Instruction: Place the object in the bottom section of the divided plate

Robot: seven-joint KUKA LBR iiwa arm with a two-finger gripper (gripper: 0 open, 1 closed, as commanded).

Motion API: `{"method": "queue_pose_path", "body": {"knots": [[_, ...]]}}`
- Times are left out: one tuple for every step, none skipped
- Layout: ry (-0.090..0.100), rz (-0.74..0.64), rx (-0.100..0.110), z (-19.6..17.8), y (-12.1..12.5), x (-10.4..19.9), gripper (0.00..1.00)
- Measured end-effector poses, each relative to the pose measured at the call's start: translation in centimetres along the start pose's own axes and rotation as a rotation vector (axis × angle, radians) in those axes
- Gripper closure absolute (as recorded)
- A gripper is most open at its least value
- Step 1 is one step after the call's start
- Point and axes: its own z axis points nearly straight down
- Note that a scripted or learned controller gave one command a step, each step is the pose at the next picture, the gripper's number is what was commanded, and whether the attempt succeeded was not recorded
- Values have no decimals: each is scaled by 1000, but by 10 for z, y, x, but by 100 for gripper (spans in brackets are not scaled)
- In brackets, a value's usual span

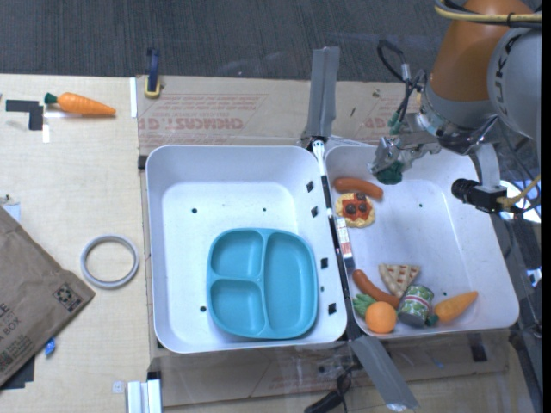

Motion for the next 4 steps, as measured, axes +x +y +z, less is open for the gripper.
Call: {"method": "queue_pose_path", "body": {"knots": [[-1, -111, -2, -27, 20, 15, 100], [0, 224, 3, 13, -36, 111, 100], [1, 128, 4, -5, -73, 181, 100], [1, 129, 3, -5, -73, 181, 0]]}}
